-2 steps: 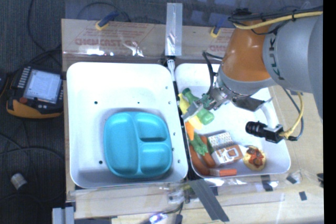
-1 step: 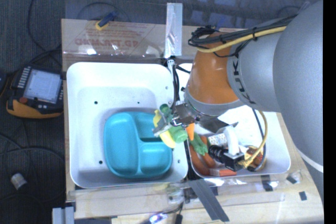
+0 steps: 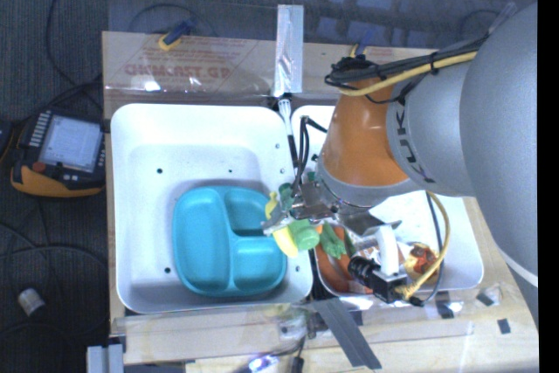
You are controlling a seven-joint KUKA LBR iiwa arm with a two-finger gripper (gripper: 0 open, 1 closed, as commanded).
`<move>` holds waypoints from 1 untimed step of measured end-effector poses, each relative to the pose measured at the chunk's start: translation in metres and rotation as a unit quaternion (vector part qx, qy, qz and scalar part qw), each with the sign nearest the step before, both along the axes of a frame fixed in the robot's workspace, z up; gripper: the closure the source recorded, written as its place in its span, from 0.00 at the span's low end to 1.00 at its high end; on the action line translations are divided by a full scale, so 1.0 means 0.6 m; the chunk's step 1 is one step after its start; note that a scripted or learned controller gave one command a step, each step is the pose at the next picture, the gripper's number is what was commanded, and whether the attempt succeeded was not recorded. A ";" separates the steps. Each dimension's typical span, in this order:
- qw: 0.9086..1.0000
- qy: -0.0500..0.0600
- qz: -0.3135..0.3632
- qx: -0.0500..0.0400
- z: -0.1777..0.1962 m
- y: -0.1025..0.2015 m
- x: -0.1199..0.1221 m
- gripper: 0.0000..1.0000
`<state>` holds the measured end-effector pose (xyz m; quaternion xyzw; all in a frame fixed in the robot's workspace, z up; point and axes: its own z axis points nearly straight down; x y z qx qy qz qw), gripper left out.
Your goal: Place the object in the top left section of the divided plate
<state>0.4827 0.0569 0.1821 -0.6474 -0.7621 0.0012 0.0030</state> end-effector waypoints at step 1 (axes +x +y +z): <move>1.000 0.000 0.000 0.000 0.000 0.000 0.000 0.00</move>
